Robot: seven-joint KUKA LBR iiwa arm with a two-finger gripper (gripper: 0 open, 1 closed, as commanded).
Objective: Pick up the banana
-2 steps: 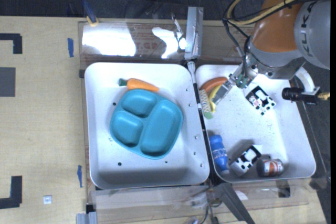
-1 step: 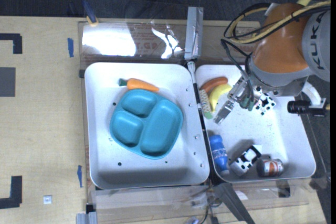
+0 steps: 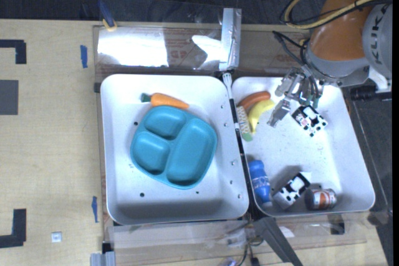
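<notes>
1. The left bin (image 3: 118, 152), nearest the camera's foreground and largest, is taken up by a blue divided plate (image 3: 174, 146), with a carrot (image 3: 165, 99) at its 12 o'clock.
2. The right bin (image 3: 346, 159) is where the banana (image 3: 259, 112) is found, in the far-left corner, its long axis run from 8 to 2 o'clock.
3. The gripper (image 3: 292, 96) is seen at the banana's 2 o'clock, just beside its tip, fingers spread open and gripping nothing.
4. Room is tight: an orange-red object (image 3: 254, 98) is pressed against the banana's far side.

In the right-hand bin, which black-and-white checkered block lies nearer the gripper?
The checkered block at the bin's upper right, just below the gripper. The other block lies at the bottom edge, beside the can.
</notes>
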